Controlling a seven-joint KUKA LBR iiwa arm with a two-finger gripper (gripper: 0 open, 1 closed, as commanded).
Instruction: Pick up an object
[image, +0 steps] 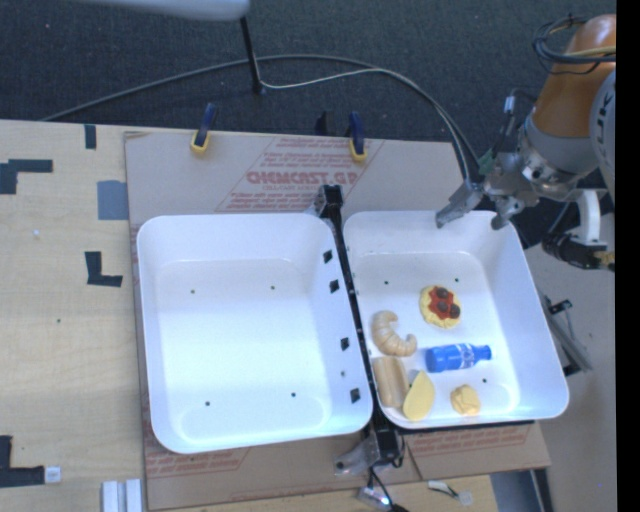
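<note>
The right bin (520, 270) serves as the landmark. The left bin (240, 330) lies touching its left wall. The arm (575, 95) stands over its far right corner, the gripper (470, 212) hanging just above the far rim with both fingers spread wide apart and nothing between them. Inside the right bin, near its front, lie a blue bottle (457, 356) on its side, a croissant (393, 335) by the left wall, a bread stick (388, 380) in front of that, a yellow wedge (420, 396), a small round pizza (440, 306) at mid-bin, and a small yellow piece (465, 400) nearest the front rim.
</note>
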